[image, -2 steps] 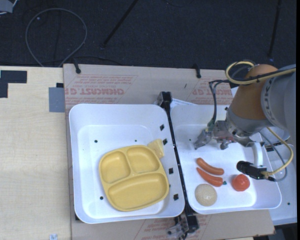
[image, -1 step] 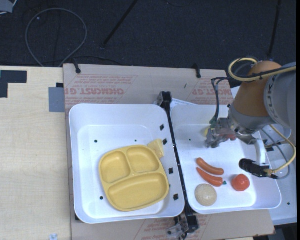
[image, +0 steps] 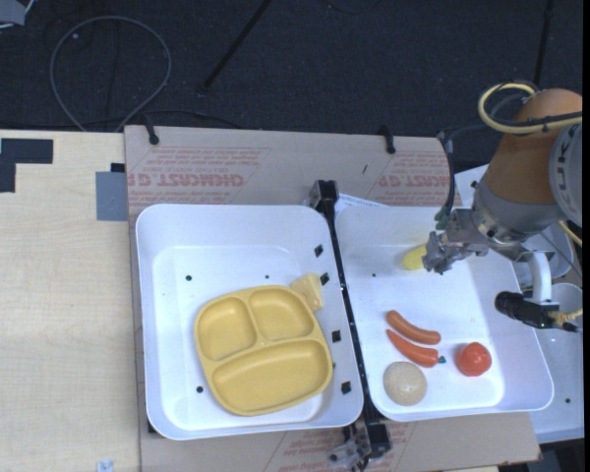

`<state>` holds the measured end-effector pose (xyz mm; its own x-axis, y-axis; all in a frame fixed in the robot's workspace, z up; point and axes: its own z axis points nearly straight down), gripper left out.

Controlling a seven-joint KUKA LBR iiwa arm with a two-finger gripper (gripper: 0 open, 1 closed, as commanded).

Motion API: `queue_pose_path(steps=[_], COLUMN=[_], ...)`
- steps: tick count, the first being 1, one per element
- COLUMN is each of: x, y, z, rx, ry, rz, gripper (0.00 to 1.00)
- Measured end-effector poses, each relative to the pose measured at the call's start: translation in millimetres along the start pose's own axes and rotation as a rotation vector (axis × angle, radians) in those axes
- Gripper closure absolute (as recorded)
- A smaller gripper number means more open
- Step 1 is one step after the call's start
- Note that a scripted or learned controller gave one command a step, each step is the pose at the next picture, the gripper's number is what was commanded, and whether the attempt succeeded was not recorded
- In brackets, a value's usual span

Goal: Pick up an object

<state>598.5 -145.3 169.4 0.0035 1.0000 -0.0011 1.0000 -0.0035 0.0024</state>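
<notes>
My gripper (image: pixel 439 257) hangs low over the back of the right bin (image: pixel 516 367), right beside a small yellow object (image: pixel 414 258) that lies just left of its tip. Whether the yellow object is between the fingers is not visible. Further forward in the same bin lie two orange-red sausages (image: pixel 414 328), a red tomato (image: pixel 474 359) and a pale round bun (image: pixel 405 383).
The left bin (image: pixel 167 264) holds a yellow divided plate (image: pixel 263 349) with a small yellow wedge (image: pixel 308 290) at its back right corner. A black divider (image: pixel 336 293) runs between the bins. The arm's orange band and wrist (image: pixel 531 155) stand above the right bin's back right.
</notes>
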Motion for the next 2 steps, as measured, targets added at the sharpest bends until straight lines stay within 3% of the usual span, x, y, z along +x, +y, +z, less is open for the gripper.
queue_pose_path(steps=[2], x=[-0.2], y=[-4.5], z=[-92.4], rx=[0.001], ry=[0.001], rz=[-0.005], gripper=[1.0])
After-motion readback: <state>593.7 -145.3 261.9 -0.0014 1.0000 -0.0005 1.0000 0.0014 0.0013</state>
